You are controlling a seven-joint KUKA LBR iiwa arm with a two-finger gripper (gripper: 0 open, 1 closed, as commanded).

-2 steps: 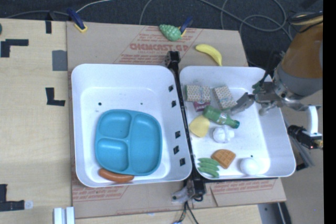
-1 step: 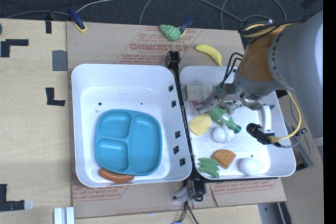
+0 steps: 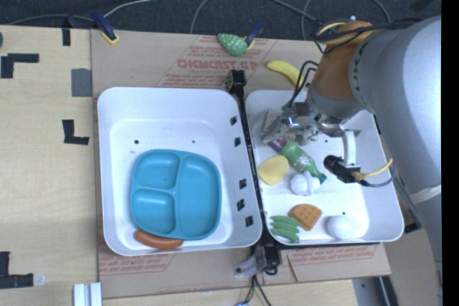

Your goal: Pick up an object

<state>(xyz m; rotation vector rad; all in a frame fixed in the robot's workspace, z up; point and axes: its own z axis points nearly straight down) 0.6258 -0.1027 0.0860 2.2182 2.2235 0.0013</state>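
Two bins: two white bins sit side by side on the table, a left bin (image 3: 115,154) and a right bin (image 3: 373,215).
Left bin: a blue plate (image 3: 176,193) with sections lies in it, and an orange sausage (image 3: 158,241) lies at the plate's near edge.
Right bin: it holds a pile of toy food. A round yellow piece (image 3: 273,170), a green bottle (image 3: 297,156), a white ball (image 3: 301,184), a waffle (image 3: 306,215), green beans (image 3: 285,228) and a white egg (image 3: 343,226).
Outside the bins: a banana (image 3: 284,71) and a green toy (image 3: 233,44) lie near the table's far edge.
Arm: the grey arm (image 3: 401,97) comes in from the right and reaches down over the far part of the right bin.
End effector: the end effector (image 3: 297,122) is low, just above the green bottle and some grey and purple bits (image 3: 272,129). I cannot tell if it is open or closed, and I see nothing held in it.
Things to pick: all toys in the right bin lie on the bin floor.
How far along: I think the reach is done. The grab and the lift are left.
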